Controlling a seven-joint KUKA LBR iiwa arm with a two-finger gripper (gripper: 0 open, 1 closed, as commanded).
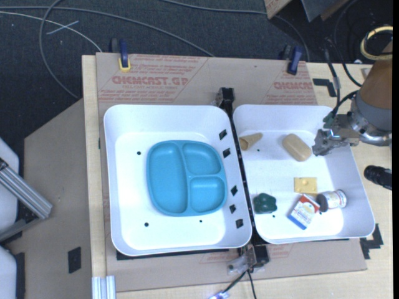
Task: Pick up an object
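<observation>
Camera view: the claw (325, 140) is hanging over the right bin (349, 229), at its upper right, just beside a tan bread-like piece (297, 147). Whether the claw is open or closed cannot be told from this angle, and nothing is showing between its tips.

Judged risks: the tan piece is looking rounded, so a closing claw could be squeezing it aside rather than seizing it. The bin wall is sitting close behind the claw, which could be blocking a clean descent.

Other items are lying in the same bin: a small tan lump (250, 142) near the divider, a yellow square (305, 184), a green object (265, 204), a red-and-blue packet (303, 211) and a small jar (331, 200) touching it. The left bin (118, 167) is holding a blue divided plate (186, 177), well apart.
</observation>
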